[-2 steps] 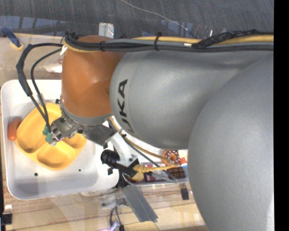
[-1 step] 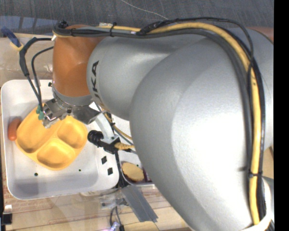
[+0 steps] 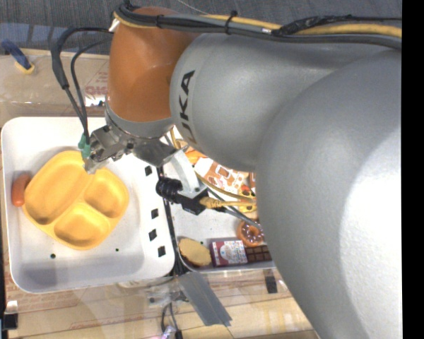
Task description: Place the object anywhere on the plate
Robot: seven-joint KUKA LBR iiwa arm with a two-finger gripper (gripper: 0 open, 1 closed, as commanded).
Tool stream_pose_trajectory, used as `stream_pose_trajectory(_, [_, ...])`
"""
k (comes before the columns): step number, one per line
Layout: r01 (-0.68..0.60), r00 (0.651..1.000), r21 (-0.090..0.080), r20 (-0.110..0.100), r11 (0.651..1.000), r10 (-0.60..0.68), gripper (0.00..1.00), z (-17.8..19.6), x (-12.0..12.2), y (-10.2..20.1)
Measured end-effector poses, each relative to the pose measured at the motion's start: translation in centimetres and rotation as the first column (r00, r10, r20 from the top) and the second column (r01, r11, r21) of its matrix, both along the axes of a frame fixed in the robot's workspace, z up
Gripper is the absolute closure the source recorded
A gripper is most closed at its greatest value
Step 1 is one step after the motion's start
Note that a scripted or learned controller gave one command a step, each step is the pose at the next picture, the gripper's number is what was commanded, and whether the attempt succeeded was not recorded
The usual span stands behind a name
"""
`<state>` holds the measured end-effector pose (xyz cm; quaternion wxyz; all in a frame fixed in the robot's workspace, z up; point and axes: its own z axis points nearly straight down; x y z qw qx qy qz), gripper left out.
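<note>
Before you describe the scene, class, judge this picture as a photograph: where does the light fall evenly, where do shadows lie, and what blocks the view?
In the camera view, light falls evenly on the yellow plate and the left bin, with no harsh glare; a soft shadow lies on the bin floor below the plate; the grey arm, close to the lens, covers much of the right bin, whose contents look cramped and hard to identify.

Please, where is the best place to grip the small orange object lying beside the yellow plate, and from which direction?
The orange object lies at the left wall of the left bin, touching the yellow plate. I would probably come straight down from above and close across its narrow width. Wall and plate leave little room on either side, so a side approach looks blocked.
</note>
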<state>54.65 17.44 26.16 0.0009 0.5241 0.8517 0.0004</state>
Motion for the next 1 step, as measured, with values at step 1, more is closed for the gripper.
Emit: stream_pose_trajectory(1, [-0.094,0.996,-0.002,-0.004,0.996,0.094,1.0,2.28,2.56,-2.53])
